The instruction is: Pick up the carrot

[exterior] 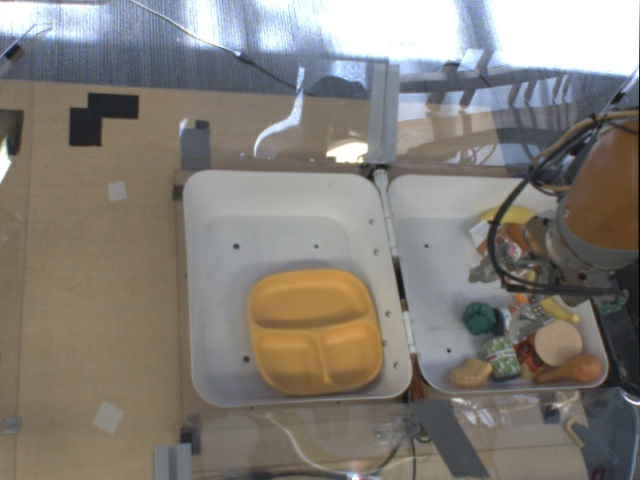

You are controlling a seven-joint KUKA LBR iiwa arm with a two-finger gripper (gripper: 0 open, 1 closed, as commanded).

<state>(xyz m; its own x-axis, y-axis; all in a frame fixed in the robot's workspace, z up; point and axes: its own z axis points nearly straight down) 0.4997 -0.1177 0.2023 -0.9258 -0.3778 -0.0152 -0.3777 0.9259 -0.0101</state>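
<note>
An orange tapered piece that looks like the carrot (575,371) lies along the front wall of the right bin (440,268), near its right corner. My gripper (512,278) hangs over the right half of that bin, above and behind the carrot and apart from it. The arm's orange band (605,193) and grey wrist cover the bin's right side. Small cluttered items sit directly under the gripper, partly hidden by it.
Around the carrot lie a round tan bun (557,343), a green-labelled packet (501,358), a tan lump (470,373), a dark green piece (483,318) and a yellow banana-like piece (508,214). The left bin (215,218) holds a yellow divided plate (315,330).
</note>
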